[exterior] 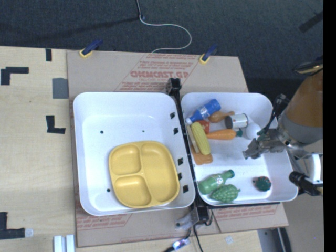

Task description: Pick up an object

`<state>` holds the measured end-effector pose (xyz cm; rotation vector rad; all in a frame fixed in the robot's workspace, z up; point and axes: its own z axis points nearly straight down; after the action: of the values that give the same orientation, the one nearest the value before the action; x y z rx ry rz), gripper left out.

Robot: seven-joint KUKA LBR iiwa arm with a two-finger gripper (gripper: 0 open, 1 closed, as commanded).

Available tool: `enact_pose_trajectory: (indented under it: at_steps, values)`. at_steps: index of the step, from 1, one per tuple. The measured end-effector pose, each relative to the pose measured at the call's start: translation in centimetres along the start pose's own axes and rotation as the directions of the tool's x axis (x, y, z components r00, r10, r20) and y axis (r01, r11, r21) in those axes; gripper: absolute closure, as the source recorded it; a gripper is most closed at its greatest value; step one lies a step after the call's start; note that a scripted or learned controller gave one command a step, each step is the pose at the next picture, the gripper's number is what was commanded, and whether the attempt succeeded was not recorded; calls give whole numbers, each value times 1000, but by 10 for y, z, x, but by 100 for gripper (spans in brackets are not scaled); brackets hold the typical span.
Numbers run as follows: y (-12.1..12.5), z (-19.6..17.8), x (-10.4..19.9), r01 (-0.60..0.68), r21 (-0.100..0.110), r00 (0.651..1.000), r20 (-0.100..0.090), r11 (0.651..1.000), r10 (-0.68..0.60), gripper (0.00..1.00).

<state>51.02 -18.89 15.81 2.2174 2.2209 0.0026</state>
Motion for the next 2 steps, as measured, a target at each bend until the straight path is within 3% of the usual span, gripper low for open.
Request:
enact_pose_trajectory:
  at_steps: [1, 2]
  values:
    - [-2, -54, -10, -1, 0, 1000, 1, 1000, 1, 100]
    - [-2, -67, -9, 0, 3, 1000, -1, 1000, 0, 100]
